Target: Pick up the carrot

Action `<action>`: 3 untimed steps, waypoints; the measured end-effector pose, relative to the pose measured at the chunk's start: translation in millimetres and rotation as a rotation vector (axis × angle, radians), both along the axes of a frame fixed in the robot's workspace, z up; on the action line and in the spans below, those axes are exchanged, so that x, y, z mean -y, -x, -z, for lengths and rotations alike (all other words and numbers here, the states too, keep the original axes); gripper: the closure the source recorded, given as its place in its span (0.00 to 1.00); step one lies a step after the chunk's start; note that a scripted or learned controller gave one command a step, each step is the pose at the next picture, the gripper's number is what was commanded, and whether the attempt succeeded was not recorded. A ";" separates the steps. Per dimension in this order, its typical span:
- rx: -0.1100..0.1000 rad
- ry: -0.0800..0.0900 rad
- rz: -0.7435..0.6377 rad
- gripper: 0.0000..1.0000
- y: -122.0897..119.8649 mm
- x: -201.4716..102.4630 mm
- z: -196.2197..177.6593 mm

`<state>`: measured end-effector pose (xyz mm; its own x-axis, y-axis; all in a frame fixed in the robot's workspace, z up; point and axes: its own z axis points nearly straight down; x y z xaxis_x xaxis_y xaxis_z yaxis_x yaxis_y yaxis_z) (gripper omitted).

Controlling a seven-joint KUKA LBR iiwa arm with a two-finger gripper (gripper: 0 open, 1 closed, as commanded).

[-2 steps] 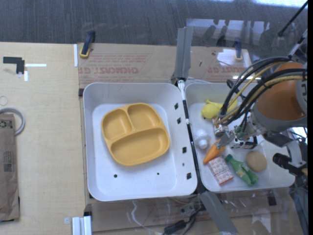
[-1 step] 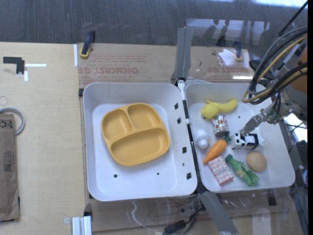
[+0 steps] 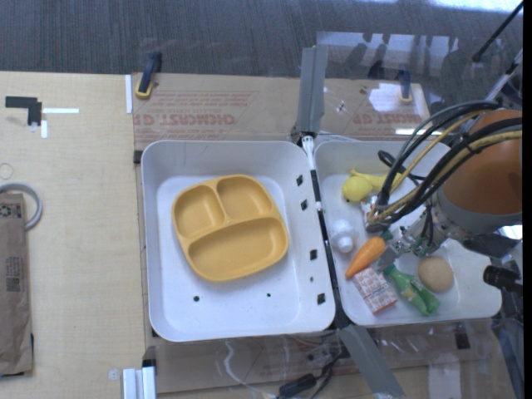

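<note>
The carrot (image 3: 366,256) lies in the right bin (image 3: 465,310), touching a red packet (image 3: 373,290). The gripper (image 3: 397,238) sits just beside its thick end; crowding could spoil the grasp.

The flat brown cardboard sheet (image 3: 218,106) lying behind the two bins carries red printing that stands upside down from the camera's side. Its large line seems to read "CHEMCAST GP"; the smaller lines under it are too fine to make out. The brown paper bag (image 3: 14,281) at the left edge of the bench bears a small black printed block, not legible. The small red-and-white packet (image 3: 372,290) in the right bin has print too small to read.
</note>
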<state>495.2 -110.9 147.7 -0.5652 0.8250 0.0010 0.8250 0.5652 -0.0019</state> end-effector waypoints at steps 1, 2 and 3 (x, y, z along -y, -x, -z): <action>0.016 -0.001 -0.073 0.00 -49.1 -2.8 48.9; 0.022 0.000 -0.069 1.00 -51.1 -1.6 38.0; 0.003 0.002 0.107 1.00 -81.3 -51.7 -43.9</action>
<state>576.4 -59.2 191.6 -0.4735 0.8808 -0.0022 0.8808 0.4735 -0.0001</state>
